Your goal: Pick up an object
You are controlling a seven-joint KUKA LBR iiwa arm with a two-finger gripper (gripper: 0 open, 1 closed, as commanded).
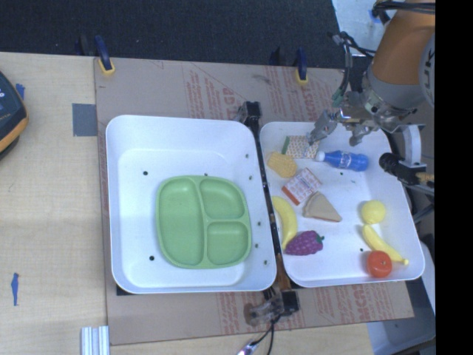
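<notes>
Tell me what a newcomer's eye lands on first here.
First the green tray, alone in the left bin. Next the right bin with its scatter of toy food: two bananas, purple grapes, a tomato, a lemon. At that bin's far edge the gripper hangs just above a blue bottle.

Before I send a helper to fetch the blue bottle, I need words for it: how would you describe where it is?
Look at the right white bin, the one full of toy food, and go to its far end near the arm. The blue bottle lies on its side there, white cap pointing left toward a small speckled box. It is the sole blue item among yellow, red and purple pieces.
</notes>
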